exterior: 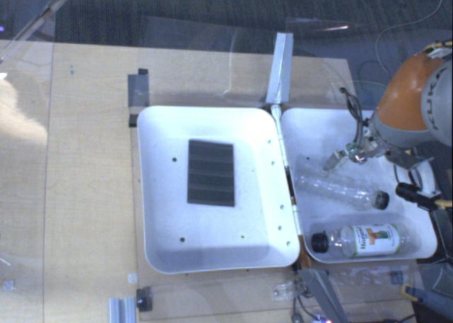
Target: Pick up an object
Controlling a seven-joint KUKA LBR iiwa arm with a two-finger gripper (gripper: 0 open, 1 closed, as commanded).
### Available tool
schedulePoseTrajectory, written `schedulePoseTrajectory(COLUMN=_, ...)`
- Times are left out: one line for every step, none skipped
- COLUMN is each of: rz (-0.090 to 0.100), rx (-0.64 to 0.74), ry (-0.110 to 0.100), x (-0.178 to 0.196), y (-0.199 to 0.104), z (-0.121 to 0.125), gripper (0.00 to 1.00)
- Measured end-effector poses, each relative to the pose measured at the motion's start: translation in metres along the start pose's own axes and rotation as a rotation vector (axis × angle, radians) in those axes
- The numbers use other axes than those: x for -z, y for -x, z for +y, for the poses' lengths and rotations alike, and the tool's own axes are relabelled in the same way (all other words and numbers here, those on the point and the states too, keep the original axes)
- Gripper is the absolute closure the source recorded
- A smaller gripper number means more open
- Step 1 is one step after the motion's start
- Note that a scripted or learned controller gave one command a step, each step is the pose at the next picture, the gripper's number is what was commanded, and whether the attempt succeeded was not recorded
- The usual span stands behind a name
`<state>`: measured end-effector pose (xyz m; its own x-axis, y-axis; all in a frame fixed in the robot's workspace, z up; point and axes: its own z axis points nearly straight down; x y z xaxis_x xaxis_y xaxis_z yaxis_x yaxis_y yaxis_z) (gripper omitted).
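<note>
Two bottles lie in the right bin (315, 130). A clear, nearly see-through bottle (336, 190) with a black cap lies on its side in the middle, cap pointing right. In front of it a clear bottle with a white and green label (362, 239) lies by the front wall, black cap pointing left. A dark ribbed rectangular pad (211, 173) lies flat in the left bin (152, 194). My gripper (347, 154) hangs over the right bin's back half, just above and behind the see-through bottle, with nothing visibly in it. The orange-banded arm comes in from the right.
A grey metal post (281, 66) stands at the back where the two bins meet. Cables (350, 105) trail beside the wrist. Clear panels rise behind and to the left of the wooden bench (78, 194). Brackets (138, 91) hold the left bin's corners.
</note>
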<state>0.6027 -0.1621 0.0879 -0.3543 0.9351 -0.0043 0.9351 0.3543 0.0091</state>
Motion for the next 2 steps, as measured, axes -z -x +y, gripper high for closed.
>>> schedulePoseTrajectory(rz=-0.002, rx=-0.049, ry=0.000, x=0.001, y=0.004, z=-0.063, gripper=0.00)
schedulePoseTrajectory(rz=0.000, rx=0.108, ry=-0.002, x=0.017, y=0.020, z=-0.069, gripper=0.00)
